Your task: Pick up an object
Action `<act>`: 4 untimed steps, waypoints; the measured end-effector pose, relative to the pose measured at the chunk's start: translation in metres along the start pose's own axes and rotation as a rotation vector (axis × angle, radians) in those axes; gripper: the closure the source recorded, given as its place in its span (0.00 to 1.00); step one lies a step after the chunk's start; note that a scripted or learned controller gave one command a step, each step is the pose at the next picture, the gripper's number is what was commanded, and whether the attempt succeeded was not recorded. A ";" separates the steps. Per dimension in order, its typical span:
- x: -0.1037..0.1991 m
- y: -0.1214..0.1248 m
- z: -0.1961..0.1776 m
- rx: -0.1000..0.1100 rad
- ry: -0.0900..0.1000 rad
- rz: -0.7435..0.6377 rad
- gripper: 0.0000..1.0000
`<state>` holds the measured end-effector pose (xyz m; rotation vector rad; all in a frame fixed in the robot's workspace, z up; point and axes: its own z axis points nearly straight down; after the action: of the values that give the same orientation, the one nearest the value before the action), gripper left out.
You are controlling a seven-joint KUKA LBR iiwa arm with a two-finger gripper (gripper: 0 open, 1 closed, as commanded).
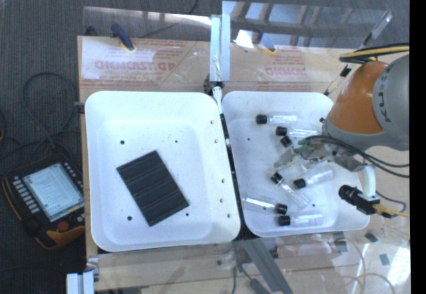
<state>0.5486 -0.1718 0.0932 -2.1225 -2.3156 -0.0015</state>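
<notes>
Looking down at the bench (153,63), there are two shallow white bins side by side. The left bin (106,113) has just one thing in it, a dark ribbed rectangular pad (152,187) lying flat and turned at an angle near the middle. The right bin (253,103) is where the small stuff is: a scatter of clear vials with black caps (287,186), some near the back edge, a bunch in the middle, a couple down by the front wall. The arm (373,110) comes in from the right, orange band showing, hunched over the right side of that bin. Its gripper (307,150) sits low among the middle vials, but it's a tangle of metal and cables there, so honestly I can't tell whether it's spread or pinching anything. A teach pendant (45,201) lies on the floor to the left.
</notes>
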 end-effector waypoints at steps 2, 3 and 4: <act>-0.002 -0.035 0.002 -0.018 -0.008 -0.032 0.00; -0.030 -0.018 -0.112 -0.001 -0.002 -0.103 0.00; -0.011 -0.008 0.000 0.000 0.000 -0.170 0.00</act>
<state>0.5416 -0.1831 0.0935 -1.9186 -2.4881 -0.0017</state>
